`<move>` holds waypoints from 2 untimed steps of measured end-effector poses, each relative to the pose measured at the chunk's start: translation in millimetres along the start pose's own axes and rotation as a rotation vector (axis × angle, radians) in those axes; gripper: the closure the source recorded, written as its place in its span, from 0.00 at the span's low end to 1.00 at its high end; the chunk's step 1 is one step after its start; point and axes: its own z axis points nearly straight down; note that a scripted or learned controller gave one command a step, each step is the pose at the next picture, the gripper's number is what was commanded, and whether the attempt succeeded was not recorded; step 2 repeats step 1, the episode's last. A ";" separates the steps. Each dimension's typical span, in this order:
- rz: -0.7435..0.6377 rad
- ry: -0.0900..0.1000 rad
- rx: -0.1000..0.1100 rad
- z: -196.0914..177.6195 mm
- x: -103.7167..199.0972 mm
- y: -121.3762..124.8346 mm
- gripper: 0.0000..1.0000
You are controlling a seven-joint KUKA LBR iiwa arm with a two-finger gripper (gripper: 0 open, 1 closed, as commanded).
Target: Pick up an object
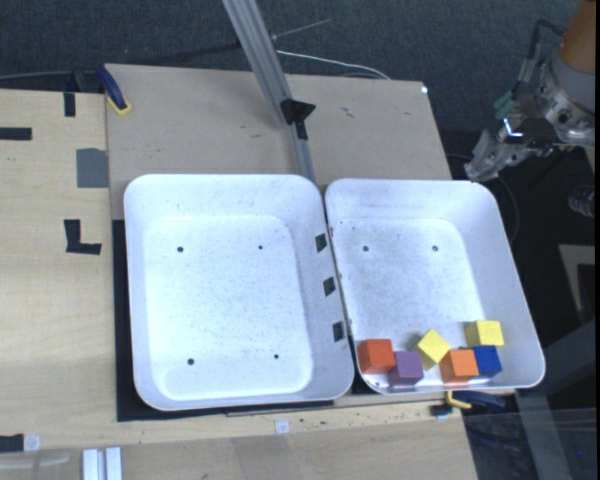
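Observation:
Several small blocks lie along the near edge of the right bin [480, 228]: an orange block [376, 354], a purple block [408, 366], a yellow block [433, 345], a second orange block [459, 364], a blue block [486, 360] and another yellow block [485, 332]. My gripper [488, 158] hangs at the far right, beyond the right bin's far right corner and well away from the blocks. I see nothing between its fingers.
The left bin [220, 288] sits beside the right one, sharing a middle wall. A grey metal pole [265, 53] slants over the bench behind the bins. A blue and yellow clamp [115, 90] lies at the bench's back left.

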 end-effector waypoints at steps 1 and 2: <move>-0.003 0.003 0.008 -3.7 92.2 -15.0 1.00; -0.003 0.003 0.008 -3.7 92.2 -15.0 1.00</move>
